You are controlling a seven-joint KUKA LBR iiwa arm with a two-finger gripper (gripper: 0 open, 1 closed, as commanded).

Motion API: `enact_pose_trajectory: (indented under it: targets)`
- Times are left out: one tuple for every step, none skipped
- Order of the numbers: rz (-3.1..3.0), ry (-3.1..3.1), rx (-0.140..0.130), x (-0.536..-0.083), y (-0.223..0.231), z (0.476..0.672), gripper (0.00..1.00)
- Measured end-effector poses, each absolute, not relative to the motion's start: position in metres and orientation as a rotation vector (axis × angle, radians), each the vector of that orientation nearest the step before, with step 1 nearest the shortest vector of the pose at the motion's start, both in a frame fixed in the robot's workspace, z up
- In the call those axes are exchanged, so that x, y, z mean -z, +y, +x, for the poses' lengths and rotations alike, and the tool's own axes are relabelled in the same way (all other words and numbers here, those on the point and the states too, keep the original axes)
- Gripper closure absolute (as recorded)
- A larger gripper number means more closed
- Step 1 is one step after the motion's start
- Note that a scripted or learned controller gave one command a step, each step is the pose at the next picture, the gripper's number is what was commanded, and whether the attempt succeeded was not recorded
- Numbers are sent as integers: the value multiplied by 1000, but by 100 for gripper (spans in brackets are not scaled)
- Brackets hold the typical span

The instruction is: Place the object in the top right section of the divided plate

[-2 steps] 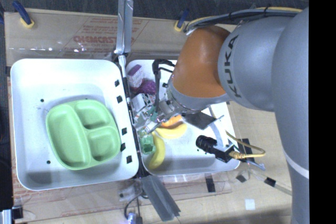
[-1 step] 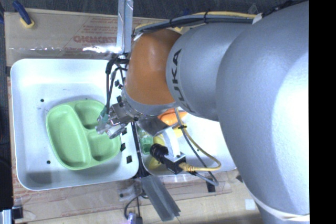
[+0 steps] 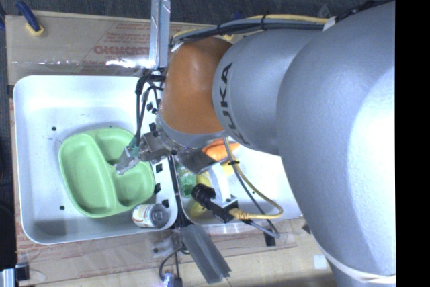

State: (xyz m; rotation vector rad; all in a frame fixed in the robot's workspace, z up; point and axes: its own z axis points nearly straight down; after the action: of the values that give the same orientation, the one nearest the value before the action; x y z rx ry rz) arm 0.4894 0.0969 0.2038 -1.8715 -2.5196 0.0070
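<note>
the arm (image 3: 282, 77) covers the right bin; the green plate's (image 3: 87, 178) left section lies open.

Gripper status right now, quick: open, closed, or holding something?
Gripper: over the green divided plate in the left bin; open or shut cannot be told.

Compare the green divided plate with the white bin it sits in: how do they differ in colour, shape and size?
The green divided plate is lime green, while the white bin is white. The plate is rounded and split into sections; the bin is rectangular and undivided. The plate is smaller, covering part of the bin's floor. Both are shallow, open-topped containers.
</note>
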Motion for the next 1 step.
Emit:
enact_pose_trajectory:
  targets:
    - [-1863, -2522, -13, -212, 98, 490, 100]
